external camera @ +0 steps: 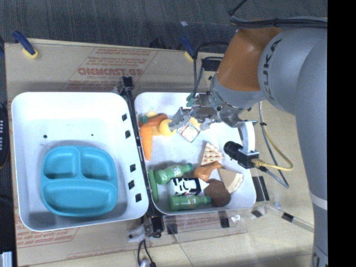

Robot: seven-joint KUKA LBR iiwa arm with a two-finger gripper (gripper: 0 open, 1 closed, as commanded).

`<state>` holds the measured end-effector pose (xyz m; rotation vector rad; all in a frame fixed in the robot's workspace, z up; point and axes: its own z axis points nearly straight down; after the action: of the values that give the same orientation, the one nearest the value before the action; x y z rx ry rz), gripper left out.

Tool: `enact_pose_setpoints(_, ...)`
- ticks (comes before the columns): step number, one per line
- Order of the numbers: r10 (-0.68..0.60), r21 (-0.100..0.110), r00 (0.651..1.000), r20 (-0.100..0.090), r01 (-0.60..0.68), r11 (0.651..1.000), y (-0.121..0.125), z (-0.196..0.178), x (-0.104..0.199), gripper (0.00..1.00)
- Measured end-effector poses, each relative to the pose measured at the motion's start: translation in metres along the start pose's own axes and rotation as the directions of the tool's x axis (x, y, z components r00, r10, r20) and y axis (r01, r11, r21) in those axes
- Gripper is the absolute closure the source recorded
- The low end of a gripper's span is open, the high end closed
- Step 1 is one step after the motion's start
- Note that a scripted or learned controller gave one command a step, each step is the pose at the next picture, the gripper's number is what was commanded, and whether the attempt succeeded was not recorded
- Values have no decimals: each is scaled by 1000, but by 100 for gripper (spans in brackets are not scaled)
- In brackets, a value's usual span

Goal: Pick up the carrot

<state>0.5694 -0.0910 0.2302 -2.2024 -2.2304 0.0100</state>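
Carrot (147,139) lengthwise, tip toward view's bottom

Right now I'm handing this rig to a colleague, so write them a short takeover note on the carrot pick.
End effector: low over the upper part of the right bin, just right of the carrot; whether it is open or shut can't be told, and nothing is seen in it.
Carrot: lying along the right bin's left wall, thick end up, next to a yellow toy.
Also in that bin: green bottles, a waffle piece and other toy food. Blue divided tray sits in the left bin.
Done: approach only.
Left: grasp and lift the carrot.
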Motion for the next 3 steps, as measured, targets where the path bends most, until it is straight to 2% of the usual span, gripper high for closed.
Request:
enact_pose_setpoints(1, 136, 12, 991, 1, -136, 991, 38, 106, -13, 0)
enact_pose_setpoints(2, 166, 4, 986, 4, -166, 986, 83, 131, -8, 0)
enact_pose_setpoints(3, 209, -1, 978, 6, -209, 978, 61, 137, -5, 0)
